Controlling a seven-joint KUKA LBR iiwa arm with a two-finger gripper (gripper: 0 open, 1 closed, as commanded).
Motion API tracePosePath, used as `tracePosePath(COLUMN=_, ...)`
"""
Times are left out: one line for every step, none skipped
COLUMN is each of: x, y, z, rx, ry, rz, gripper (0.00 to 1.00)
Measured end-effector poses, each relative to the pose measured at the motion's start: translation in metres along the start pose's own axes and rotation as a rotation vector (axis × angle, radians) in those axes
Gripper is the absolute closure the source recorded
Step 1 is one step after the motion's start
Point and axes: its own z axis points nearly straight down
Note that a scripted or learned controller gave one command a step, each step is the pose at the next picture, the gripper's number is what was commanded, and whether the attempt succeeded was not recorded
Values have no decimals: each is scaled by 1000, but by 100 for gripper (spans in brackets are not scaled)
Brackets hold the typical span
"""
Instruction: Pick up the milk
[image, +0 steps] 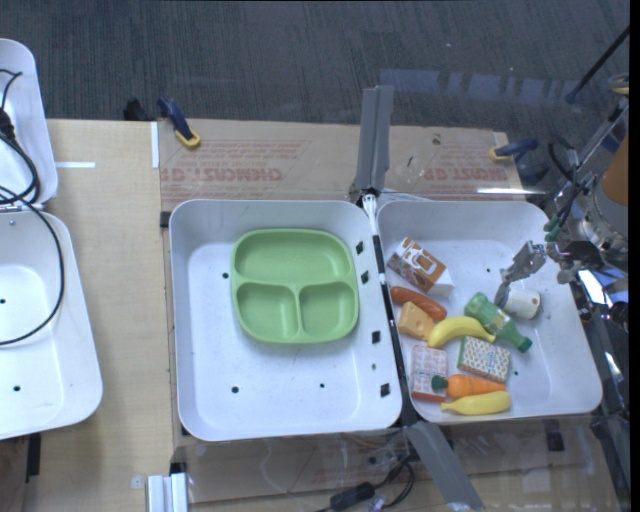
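The milk is a small orange and white carton lying tilted in the upper left part of the right bin. My gripper hangs over the upper right part of the same bin, about a hand's width to the right of the carton and apart from it. Just below the gripper lies a small white cylinder. Nothing shows in the gripper.
Below the carton lie a red sausage, an orange wedge, a banana, a green bottle, a patterned box, a carrot and a pink packet. The left bin holds a green divided plate.
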Motion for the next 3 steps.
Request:
tracePosePath(x=56, y=32, z=33, rx=0, ry=0, rz=166, gripper=0)
tracePosePath(x=136, y=82, z=15, rx=-3, ry=-1, rz=31, gripper=0)
tracePosePath(x=94, y=84, z=93, rx=-23, ry=1, rz=250, gripper=0)
